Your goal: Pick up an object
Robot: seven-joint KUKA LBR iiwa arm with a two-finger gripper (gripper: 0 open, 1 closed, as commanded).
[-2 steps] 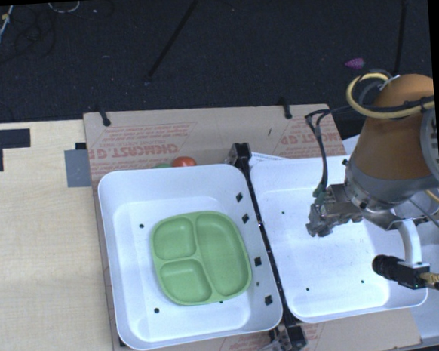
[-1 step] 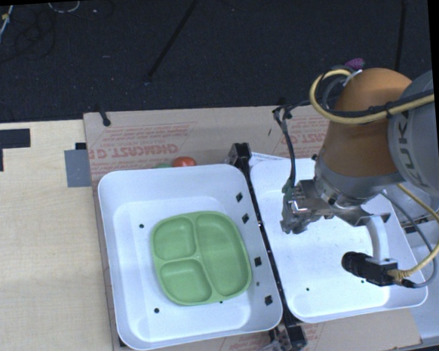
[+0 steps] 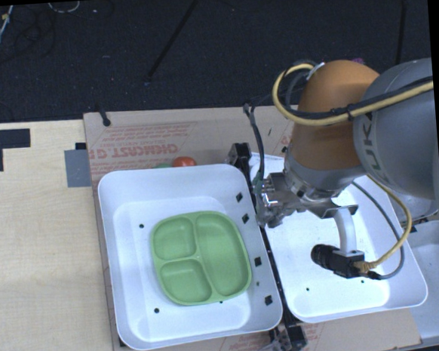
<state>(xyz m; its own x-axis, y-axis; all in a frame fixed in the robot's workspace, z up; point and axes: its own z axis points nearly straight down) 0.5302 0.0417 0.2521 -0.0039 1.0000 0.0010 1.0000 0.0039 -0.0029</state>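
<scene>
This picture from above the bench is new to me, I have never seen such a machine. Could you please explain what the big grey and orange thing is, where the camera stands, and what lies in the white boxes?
The big grey and orange shape is a robot arm reaching in from the right. The camera is fixed above the bench and looks down at a slant. On the bench sit two shallow white bins side by side. The left bin holds a green plate with three compartments, lying flat. The arm hangs over the right bin. Its tool is near the divide between the two bins, but the arm's body covers it too much to tell how it stands or whether it holds anything. A small red-orange object lies on the cardboard just behind the left bin, outside it. The black part with a yellow cable belongs to the arm.
</scene>
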